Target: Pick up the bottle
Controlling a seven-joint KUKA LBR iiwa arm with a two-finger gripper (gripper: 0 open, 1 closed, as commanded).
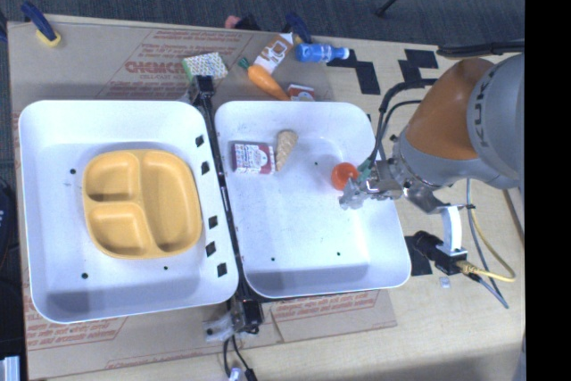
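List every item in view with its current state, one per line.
Blue bottle: lying on its side on the bench behind the bins, ungrasped.
Carrot: lying on the bench, outside the bins.
Red carton: lying flat in the right bin.
Cone: lying in the right bin beside the carton.
Orange ball: in the right bin, next to the end effector.
Yellow tray: upright in the left bin.

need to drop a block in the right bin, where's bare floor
The right bin is bare along its near half, below the red carton and cone. It is crowded at the far right, where the gripper sits by the orange ball.
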